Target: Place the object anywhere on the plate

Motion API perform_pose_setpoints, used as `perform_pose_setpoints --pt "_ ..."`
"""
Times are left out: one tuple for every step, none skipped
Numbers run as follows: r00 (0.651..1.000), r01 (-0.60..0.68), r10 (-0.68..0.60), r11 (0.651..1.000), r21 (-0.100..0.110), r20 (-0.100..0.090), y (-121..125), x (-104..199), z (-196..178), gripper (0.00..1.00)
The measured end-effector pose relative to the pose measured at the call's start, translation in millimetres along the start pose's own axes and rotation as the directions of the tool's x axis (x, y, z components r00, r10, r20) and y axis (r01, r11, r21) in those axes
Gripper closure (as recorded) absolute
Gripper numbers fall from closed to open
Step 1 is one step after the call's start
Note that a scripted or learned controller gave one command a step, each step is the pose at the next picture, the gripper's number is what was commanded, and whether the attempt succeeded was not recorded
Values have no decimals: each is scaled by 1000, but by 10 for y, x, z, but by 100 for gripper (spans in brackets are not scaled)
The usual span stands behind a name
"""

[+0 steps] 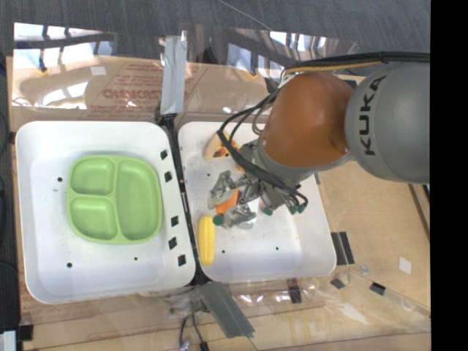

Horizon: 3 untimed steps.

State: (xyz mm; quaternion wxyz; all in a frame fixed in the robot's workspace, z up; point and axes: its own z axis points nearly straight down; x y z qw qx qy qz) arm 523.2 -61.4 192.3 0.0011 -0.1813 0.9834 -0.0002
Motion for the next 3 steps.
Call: perform_pose_setpoints --pt "998 67 -67 998 -1 1 542 -263 -2 100" --pt "989 151 -151 989 -1 1 855 -756 -276 100" --pt "989 150 -150 989 -1 0 848 -751 -271 0"
